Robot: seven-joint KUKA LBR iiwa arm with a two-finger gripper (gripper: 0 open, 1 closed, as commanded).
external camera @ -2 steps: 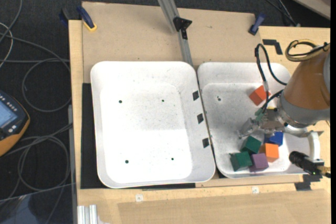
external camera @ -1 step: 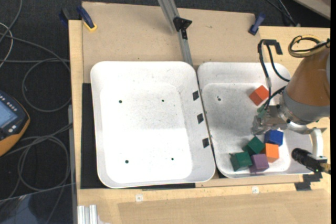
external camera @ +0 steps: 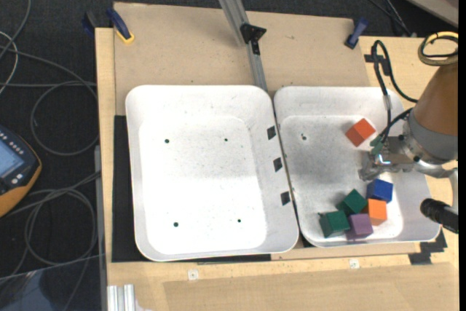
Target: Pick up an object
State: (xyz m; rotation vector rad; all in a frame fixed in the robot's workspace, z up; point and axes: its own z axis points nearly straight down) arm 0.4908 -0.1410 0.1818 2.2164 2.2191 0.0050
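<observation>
I log matte foam-like cubes in the smooth right bin (external camera: 320, 113); gripper (external camera: 373, 165) over it, grip state indiscernible.

A pale wooden bench (external camera: 189, 47) sits square in view, blue clamps at its far corners: one on the left (external camera: 120, 24), one on the right (external camera: 356, 32). Two shallow white bins rest on it side by side, touching along the middle: the left bin (external camera: 142, 156) and the right bin (external camera: 320, 102). A grey metal bar (external camera: 233, 0) slants down to the bench just behind where the bins meet. Black tape (external camera: 429, 251) marks the near right corner.
</observation>
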